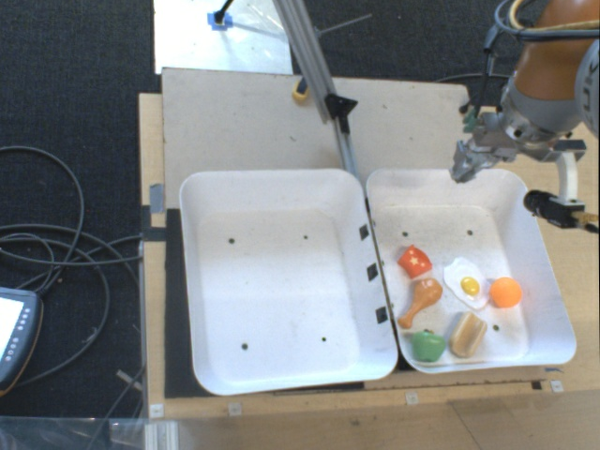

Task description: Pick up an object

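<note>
Black cables loop across dark carpet beside a tablet, with blue tape above.

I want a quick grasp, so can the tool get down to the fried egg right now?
Probably yes. The tool hangs over the right bin's far rim, and the fried egg lies flat and uncovered, though the orange ball sits close beside it.

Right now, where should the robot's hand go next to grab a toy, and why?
Probably toward the near end of the right bin, then down. The hand hangs over that bin's far rim, while the toys cluster at the near end: red piece, drumstick, fried egg, orange ball, bread, green piece.
</note>
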